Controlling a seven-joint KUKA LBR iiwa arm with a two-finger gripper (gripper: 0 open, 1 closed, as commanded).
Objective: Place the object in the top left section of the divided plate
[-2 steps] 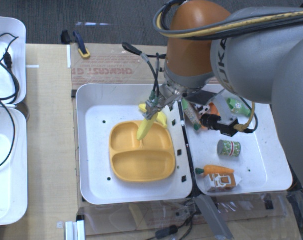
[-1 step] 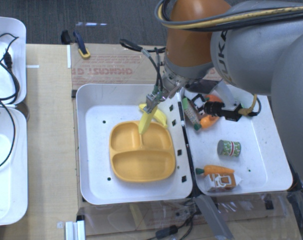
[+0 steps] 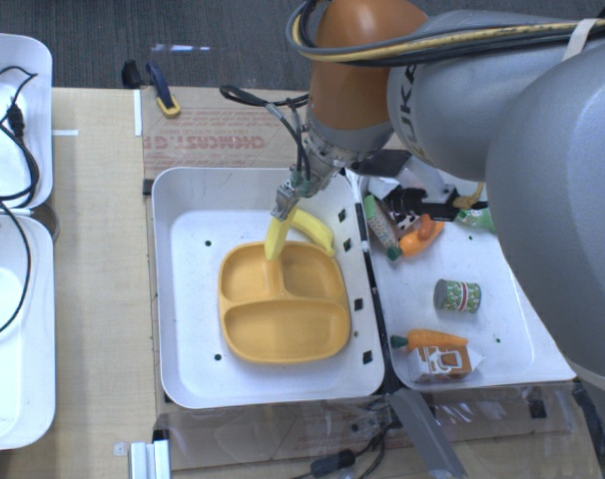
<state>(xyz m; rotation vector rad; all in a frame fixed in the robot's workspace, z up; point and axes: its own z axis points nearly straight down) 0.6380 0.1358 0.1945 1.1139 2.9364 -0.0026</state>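
Note:
A yellow divided plate (image 3: 283,329) lies in the left bin (image 3: 183,267). A yellow banana (image 3: 301,231) hangs over the plate's far edge, one end pointing down toward the top left section. My gripper (image 3: 287,204) sits right on the banana's upper part, shut on it. The grey arm with its orange band reaches in from the upper right and hides the bin's far right corner.
The right bin (image 3: 502,337) holds a small green can (image 3: 456,295), an orange carton (image 3: 438,355), an orange toy (image 3: 419,236) and a dark speckled item (image 3: 381,225). A cardboard sheet (image 3: 213,138) lies behind the bins, and a blue and yellow tool (image 3: 163,90) rests there.

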